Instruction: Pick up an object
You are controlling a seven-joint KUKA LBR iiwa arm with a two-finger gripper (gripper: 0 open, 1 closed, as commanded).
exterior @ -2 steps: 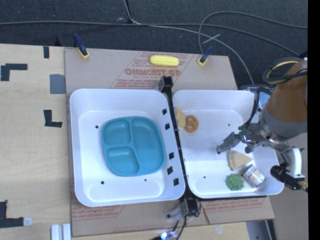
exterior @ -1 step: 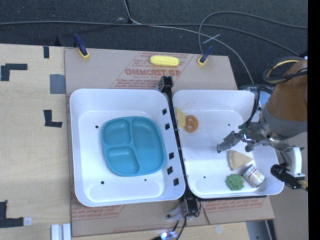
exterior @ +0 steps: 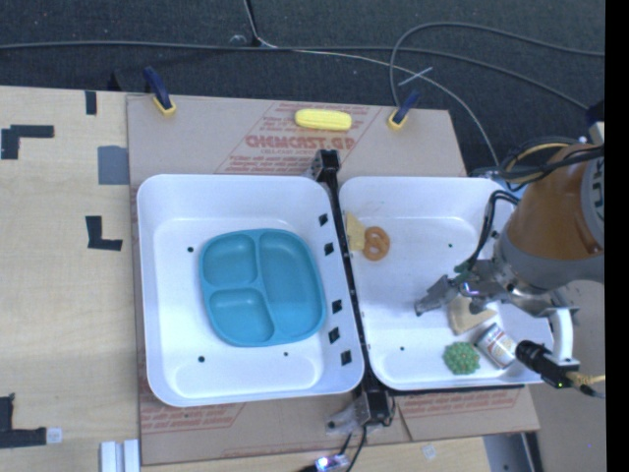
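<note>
Green broccoli; no clear long axis

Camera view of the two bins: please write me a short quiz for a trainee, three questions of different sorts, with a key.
1. True or false: the blue divided tray lies in the right bin.
2. What lies nearest the green broccoli-like piece? A) pretzel B) small bottle C) yellow banana
3. Fill in: the gripper is over the ____ bin.

Key: 1 false; 2 B; 3 right.
</note>
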